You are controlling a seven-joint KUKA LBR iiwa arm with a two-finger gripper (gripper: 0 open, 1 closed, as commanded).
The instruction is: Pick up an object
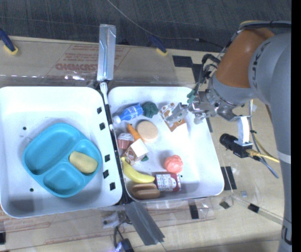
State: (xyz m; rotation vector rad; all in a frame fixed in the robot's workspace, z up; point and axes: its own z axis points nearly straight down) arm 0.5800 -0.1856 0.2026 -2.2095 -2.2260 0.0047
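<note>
**Gripper low over the right bin, at a small packet**

On the surface, the left bin carries a blue divided plate, and a yellow lump lies in the plate's right-hand compartment.

The right bin is crowded along its left side. A blue bottle lies near the top, with a dark green item just beside it. Below them are an orange carrot, touching a round beige disc, then a small can and a tilted pale box. A banana curves beneath these, above a brown bun. A red-labelled tin lies beside the bun, with a red round fruit just above it.

Toward the bin's upper right lies a small brown-and-white packet. The gripper is right at the packet's right edge, close enough to seem touching. Whether its grip is released or clenched cannot be told, nor whether the packet is held. The grey arm reaches in over the bin's right rim.
</note>
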